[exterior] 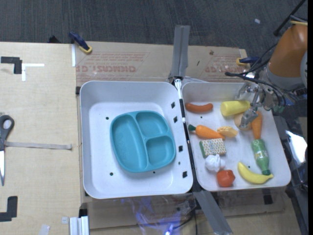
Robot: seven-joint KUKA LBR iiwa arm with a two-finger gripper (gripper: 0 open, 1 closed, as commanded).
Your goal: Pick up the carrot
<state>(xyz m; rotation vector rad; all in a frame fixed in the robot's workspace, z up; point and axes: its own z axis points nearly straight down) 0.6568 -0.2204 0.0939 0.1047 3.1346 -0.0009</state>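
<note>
- Right now the pincer [250, 115] hangs low in the upper right of the right bin [279, 146], among the toys there; whether it is released or clenched I cannot tell.
- Just beside it lies an orange piece [257, 125] (possibly a second carrot, too blurred to say).
- Plainly readable as the carrot [207, 131] is the one with a green top, lying at the bin's left side, below the sausage [199, 107] and touching the orange slice [228, 131].
- By my judgement the step in hand is the approach, with nothing visibly held.
- Next, the move calls for settling over one carrot's middle, clear of the yellow block [234, 107].
</note>
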